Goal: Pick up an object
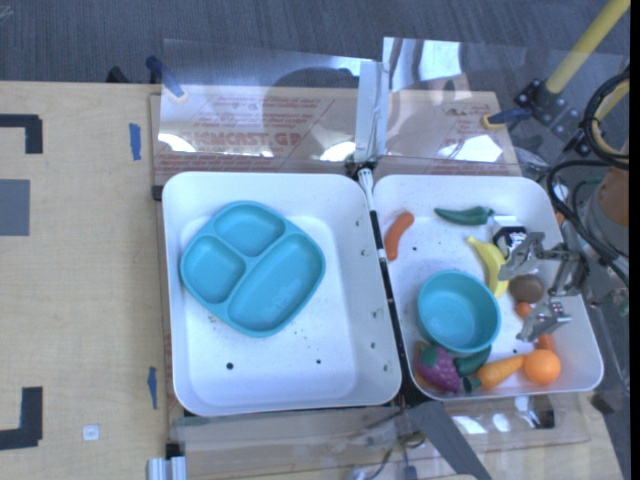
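Gripper [532, 290] hangs low over the right bin [420, 200], fingers spread, straddling a small brown ball [526, 289] beside the banana [487, 260] and right of the blue bowl [457, 311]; nothing is held. I judge this the grasp step, and the next move calls for closing squarely on the ball, then lifting. Metal fingers blur against the clutter, so actual contact is hard to make out.

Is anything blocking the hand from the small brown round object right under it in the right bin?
Nothing visible does. The hand sits directly over the small brown round object; the yellow banana lies just to the left, beside it, not over it.
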`<action>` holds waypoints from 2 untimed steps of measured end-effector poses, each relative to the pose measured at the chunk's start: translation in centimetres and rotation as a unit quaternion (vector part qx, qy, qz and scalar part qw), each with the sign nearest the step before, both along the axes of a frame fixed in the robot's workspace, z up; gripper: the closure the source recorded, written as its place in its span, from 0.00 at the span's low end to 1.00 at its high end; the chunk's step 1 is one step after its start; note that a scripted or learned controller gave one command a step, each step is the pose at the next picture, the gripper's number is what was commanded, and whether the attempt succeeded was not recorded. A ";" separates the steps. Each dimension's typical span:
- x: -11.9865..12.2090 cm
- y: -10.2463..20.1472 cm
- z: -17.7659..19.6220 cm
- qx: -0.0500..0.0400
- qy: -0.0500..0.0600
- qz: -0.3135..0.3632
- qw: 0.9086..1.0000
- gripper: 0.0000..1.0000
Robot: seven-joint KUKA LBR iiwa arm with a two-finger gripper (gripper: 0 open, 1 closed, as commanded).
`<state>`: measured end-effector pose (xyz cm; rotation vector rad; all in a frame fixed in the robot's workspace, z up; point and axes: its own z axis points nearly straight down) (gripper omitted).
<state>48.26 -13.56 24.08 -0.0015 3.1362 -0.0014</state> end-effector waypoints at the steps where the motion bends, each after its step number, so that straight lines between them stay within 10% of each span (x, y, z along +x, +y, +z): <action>1: 8.0 1.8 -14.8 0.000 -0.006 -0.091 0.996 0.00; 2: 10.0 1.8 -14.9 0.000 -0.005 -0.081 0.997 0.00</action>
